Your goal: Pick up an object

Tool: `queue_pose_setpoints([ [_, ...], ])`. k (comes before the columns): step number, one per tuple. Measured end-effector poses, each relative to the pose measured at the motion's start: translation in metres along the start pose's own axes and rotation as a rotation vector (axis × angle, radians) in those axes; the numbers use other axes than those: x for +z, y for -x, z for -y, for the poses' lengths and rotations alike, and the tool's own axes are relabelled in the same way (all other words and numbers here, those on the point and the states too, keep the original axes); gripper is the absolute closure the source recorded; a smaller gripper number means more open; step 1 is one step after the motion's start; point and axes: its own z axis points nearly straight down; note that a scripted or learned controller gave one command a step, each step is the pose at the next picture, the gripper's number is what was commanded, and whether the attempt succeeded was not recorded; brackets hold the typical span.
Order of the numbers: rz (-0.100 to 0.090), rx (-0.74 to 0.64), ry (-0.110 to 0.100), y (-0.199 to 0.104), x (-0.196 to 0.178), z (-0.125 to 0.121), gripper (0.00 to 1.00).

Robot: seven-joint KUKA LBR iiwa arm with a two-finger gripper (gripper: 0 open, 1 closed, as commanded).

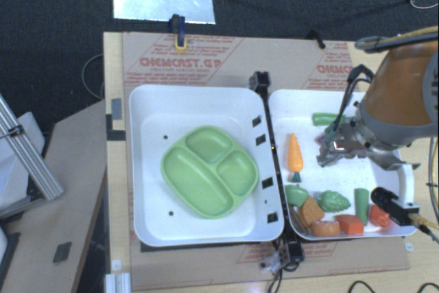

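1. The counter carried two white bins side by side, with the carrot as the marker for places here.
2. The carrot lay in the right bin, close to that bin's left wall, its point toward the far side and its green stub toward the near side.
3. The left bin sat across the divider from the carrot and held a green sectioned plate, lying flat near the bin's middle.
4. The arm reached in from the right of the carrot, its orange band showing above the wrist.
5. The hand hung just right of the carrot, apart from it, low over the right bin's floor.
6. How far the hand stood open could not be told, since its dark metal parts ran together; nothing could be seen held in it.
7. A green piece lay beyond the carrot and to its right, near the far wall.
8. Nearer than the carrot sat a round green piece, a tan waffle-like piece and a leafy green piece.
9. Further right along the near wall lay a red block, an upright green stick and a small red-orange piece.
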Motion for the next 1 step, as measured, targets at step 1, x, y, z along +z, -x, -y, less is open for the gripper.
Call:
queue_pose_setpoints([
  [1,0.000,0.000,-0.001,-0.0046,0.0193,0.0029,1.00],
])
